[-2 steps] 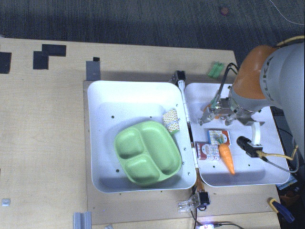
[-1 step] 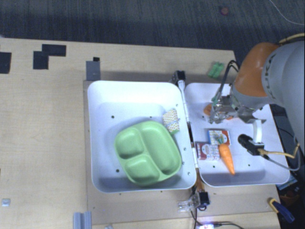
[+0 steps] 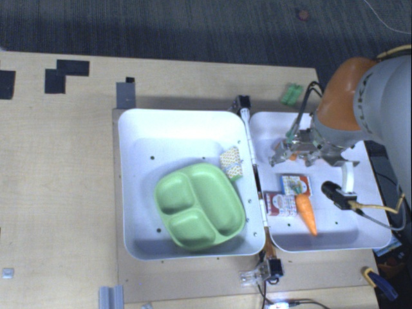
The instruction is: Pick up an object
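I hung my gripper (image 3: 297, 152) over the right bin (image 3: 370, 234), above the carrot (image 3: 307, 214); nothing was grabbed yet; next I needed to drop lower.

A green plastic plate with three compartments (image 3: 199, 205) lies flat in the left white bin, a little toward its front right corner, and a small piece with a yellow and white pattern (image 3: 232, 162) lies just beside the plate's far right edge. In the right bin an orange carrot-shaped toy (image 3: 307, 214) lies with its thin end toward the front. It lies partly over a small flat red and white packet (image 3: 279, 203), and another small flat card with a green picture (image 3: 295, 185) lies just behind them.
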